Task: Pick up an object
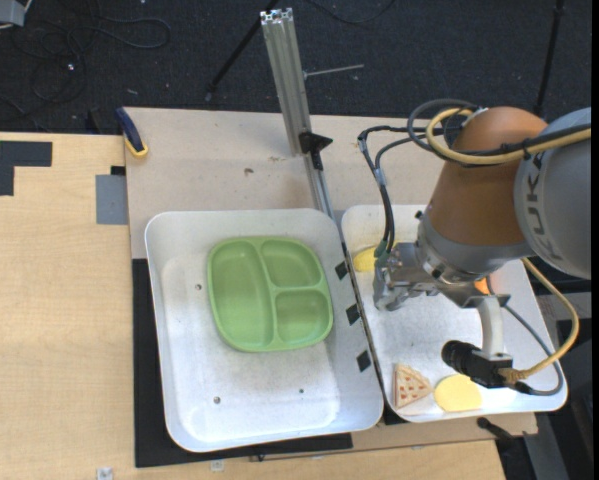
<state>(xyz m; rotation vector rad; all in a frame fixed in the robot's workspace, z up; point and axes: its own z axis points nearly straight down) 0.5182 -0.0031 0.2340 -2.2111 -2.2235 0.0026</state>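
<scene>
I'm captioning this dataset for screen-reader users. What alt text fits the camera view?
A grey and orange arm reaches from the right over the right bin, its claw low by a yellow item near the bin's left wall. A pizza slice and a yellow piece lie at that bin's front; the left bin holds a green plate.

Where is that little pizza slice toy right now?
The pizza slice lies in the right bin, near its front left corner, with a round yellow toy just to its right; the gripper is farther back in that bin.
</scene>
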